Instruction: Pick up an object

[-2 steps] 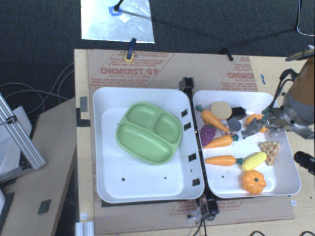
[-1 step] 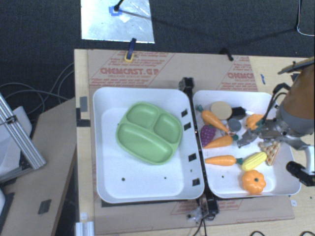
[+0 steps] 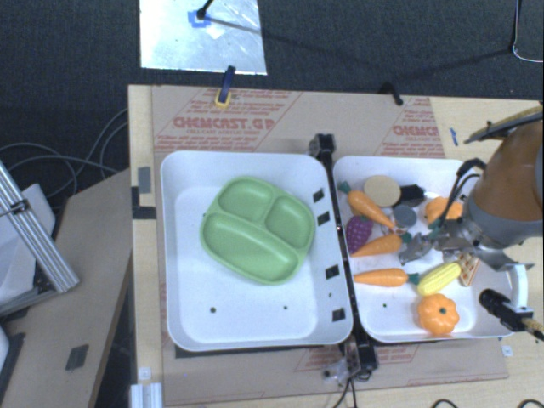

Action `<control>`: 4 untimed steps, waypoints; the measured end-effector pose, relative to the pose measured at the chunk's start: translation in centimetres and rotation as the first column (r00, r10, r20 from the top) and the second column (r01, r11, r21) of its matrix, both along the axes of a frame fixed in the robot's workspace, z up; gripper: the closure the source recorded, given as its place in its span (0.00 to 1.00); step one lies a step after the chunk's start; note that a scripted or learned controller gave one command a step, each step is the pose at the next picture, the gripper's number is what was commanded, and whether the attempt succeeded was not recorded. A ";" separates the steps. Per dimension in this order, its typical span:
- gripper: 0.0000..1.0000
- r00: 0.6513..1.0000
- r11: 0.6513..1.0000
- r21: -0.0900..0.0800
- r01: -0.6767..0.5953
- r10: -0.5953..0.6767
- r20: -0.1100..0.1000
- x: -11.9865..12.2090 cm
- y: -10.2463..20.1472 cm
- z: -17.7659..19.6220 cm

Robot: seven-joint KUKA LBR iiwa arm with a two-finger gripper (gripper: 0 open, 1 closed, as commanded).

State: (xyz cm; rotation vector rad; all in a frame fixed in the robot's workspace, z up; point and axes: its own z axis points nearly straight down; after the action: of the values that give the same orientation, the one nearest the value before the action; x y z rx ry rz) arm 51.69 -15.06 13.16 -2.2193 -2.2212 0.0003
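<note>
Toys crowd the right bin: three carrots, purple grapes, yellow corn, and an orange pumpkin. Any of them could be picked. The gripper hangs low among them, just beside the middle carrot and the corn. I cannot tell how its fingers stand; they are dark and blurry. It might bump a toy away or grab two, because they lie so close. The arm hides toys beneath it. The left bin holds a green plate.
</note>
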 end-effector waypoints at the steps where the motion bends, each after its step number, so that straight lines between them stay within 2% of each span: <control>1: 0.00 1.000 1.000 0.000 0.000 0.000 0.001 0.1 0.0 -4.9; 2: 1.00 1.000 1.000 -0.001 0.001 -0.001 0.004 0.1 0.0 -3.7; 4: 1.00 1.000 1.000 -0.002 -0.003 0.003 0.006 -1.4 0.7 6.5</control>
State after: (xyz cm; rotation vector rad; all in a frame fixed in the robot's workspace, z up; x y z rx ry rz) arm 50.30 -14.39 19.70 -2.2199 -2.2288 -0.0035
